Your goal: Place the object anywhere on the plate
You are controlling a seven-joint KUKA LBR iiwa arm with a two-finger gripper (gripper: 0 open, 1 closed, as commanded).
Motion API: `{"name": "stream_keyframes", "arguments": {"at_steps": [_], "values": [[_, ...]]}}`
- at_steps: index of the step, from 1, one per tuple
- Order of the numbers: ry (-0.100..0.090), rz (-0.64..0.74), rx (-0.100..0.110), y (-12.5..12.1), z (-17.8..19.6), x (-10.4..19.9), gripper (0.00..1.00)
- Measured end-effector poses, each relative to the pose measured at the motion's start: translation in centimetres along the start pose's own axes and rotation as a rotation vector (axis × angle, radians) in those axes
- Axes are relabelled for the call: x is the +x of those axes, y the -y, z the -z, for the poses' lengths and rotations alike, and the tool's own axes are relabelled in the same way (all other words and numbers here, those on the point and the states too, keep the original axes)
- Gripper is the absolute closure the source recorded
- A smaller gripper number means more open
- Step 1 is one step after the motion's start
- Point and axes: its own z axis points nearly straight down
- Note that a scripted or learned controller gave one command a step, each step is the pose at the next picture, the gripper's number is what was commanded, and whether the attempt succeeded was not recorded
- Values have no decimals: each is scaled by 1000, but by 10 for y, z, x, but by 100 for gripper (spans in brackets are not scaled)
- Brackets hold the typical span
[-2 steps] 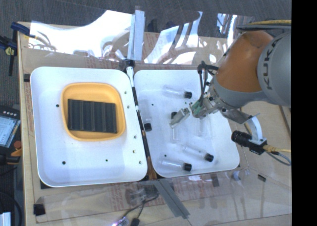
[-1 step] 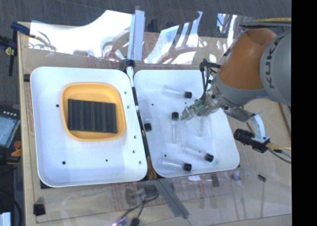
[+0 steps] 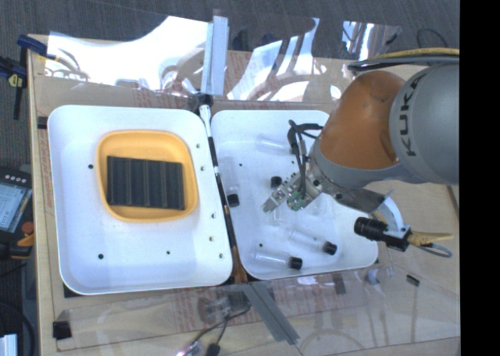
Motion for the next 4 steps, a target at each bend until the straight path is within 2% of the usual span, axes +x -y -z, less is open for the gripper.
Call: {"name": "stream_keyframes", "arguments": {"at_steps": [1, 2, 3, 4], "values": [[4, 99, -3, -44, 70, 18, 100], [2, 367, -1, -27, 25, 18, 100], [2, 367, -1, -26, 25, 18, 0], [3, 714, -1, -5, 9, 21, 0]]}}
